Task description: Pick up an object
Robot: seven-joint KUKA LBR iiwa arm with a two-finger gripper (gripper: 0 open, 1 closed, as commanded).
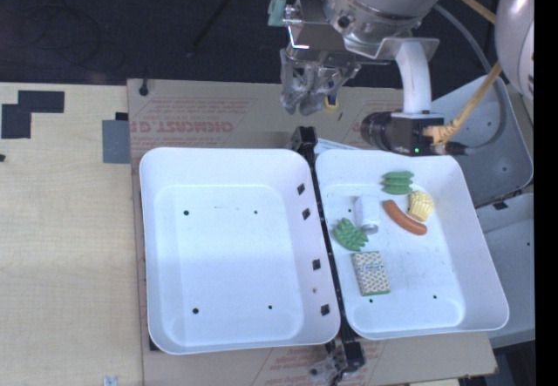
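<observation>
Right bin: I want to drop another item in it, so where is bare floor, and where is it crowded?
Free: the right bin's lower right, below the sausage and right of the card; also its upper left corner. Crowded: the middle, from the leaf to the corn.

Left bin (166,201) sits on a cardboard sheet (209,114).
</observation>
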